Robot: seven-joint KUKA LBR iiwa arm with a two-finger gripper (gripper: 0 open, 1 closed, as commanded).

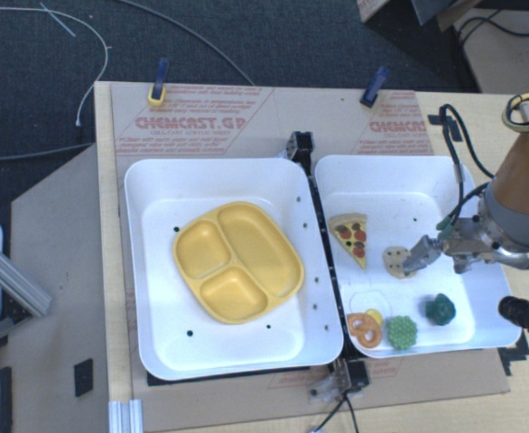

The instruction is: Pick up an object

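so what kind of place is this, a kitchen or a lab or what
Most likely a robotics lab test bench, not a kitchen. Two shallow white bins are clamped onto a board, the food is toy-like, such as the pizza slice and the yellow divided tray, and loose cables run over dark carpet.

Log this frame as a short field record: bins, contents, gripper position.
left bin: yellow divided plate
right bin: pizza slice toy, beige holed piece, pretzel toy, light green broccoli toy, dark green toy
gripper: low in right bin, beside the beige holed piece
grasp: none visible
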